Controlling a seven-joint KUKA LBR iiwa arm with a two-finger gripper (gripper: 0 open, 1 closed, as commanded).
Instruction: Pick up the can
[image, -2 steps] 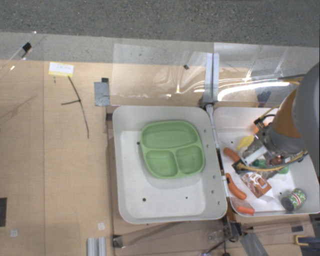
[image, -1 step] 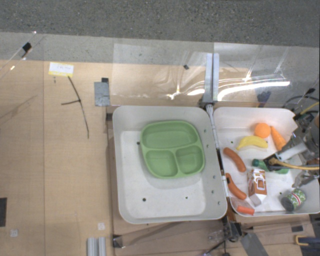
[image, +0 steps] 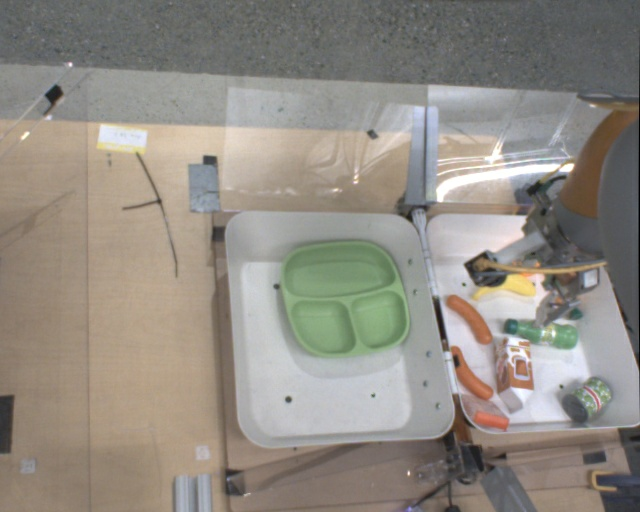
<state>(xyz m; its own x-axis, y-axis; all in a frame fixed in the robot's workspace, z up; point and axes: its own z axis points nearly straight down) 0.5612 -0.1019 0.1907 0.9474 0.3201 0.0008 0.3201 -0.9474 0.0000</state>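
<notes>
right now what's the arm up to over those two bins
The grey arm reaches into the right bin from the right, its gripper just above a green bottle. The can lies apart from it in that bin's near right corner, untouched. Sausages, a banana and a small carton lie around. The left bin holds a green divided plate.

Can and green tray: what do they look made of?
Can: seemingly metal with a dull grey end, under a green and white printed label. Tray: looks like moulded plastic, matte pale green, with three smooth rounded compartments; no shine to suggest glaze.
</notes>
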